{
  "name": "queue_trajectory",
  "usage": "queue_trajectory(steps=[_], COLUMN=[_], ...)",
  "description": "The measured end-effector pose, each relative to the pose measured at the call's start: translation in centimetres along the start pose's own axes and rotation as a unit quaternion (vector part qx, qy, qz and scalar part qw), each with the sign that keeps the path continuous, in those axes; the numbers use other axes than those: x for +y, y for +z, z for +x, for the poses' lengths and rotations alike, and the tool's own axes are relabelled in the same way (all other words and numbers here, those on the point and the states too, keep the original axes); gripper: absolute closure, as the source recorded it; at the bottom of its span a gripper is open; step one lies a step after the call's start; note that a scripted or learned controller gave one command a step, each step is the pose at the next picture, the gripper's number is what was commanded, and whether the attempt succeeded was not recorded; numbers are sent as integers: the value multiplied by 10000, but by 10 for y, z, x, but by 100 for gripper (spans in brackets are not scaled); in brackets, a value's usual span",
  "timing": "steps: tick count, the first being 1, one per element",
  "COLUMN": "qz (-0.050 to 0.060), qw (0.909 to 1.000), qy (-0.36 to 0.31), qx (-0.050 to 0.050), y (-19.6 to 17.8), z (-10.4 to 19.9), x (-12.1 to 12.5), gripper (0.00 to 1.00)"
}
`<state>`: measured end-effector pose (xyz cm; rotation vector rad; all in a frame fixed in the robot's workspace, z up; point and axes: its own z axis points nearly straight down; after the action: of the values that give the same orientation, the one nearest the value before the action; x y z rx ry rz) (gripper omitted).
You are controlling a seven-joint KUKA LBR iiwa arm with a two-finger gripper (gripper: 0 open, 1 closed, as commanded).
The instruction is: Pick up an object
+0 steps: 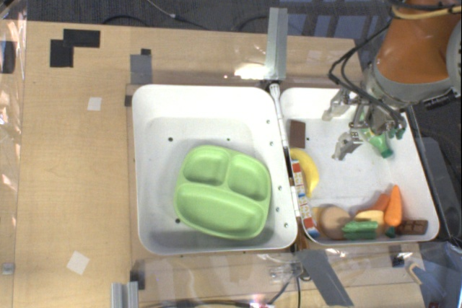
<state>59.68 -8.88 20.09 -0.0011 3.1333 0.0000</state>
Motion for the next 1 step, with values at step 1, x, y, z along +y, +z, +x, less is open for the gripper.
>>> queue_trajectory(steps=[1], qz=[4], qw=[9982], qy=[-601], qx=[11], y=[52], z=[-30], x=[-60], gripper=[0])
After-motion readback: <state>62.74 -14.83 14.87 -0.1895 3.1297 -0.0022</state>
